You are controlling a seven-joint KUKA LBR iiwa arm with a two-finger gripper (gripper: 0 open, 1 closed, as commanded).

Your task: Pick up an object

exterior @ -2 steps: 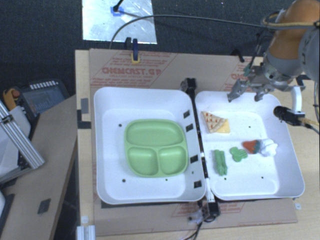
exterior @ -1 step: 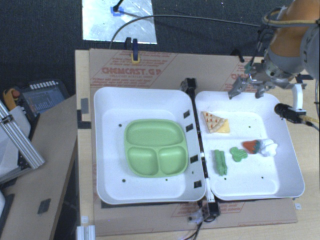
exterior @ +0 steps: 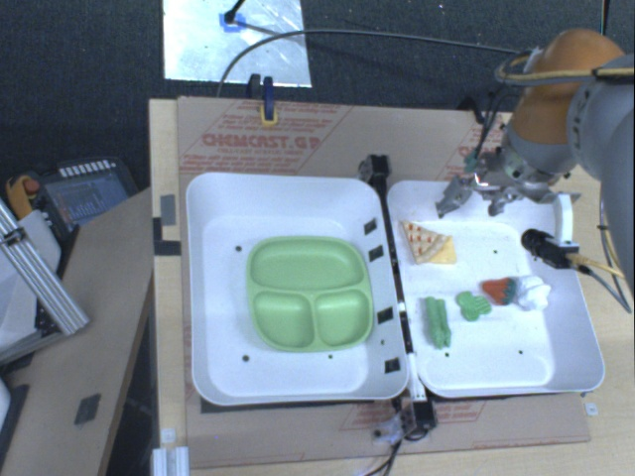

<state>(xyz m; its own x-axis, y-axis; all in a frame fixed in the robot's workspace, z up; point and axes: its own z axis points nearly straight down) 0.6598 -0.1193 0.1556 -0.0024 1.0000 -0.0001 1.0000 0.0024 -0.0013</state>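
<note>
Two-finger gripper (exterior: 474,195), fingers spread and empty, at upper right of frame above the triangular yellow sandwich toy (exterior: 427,242) in the right shallow white bin (exterior: 571,360).

Pretty clearly a robotics lab: a grey industrial arm (exterior: 595,107) over a cardboard-topped desk (exterior: 298,132) with two white bins (exterior: 208,216), loose cables (exterior: 347,38), an aluminium rail (exterior: 35,266) and a handheld control pendant (exterior: 84,196) (screen lit) on the side.
</note>
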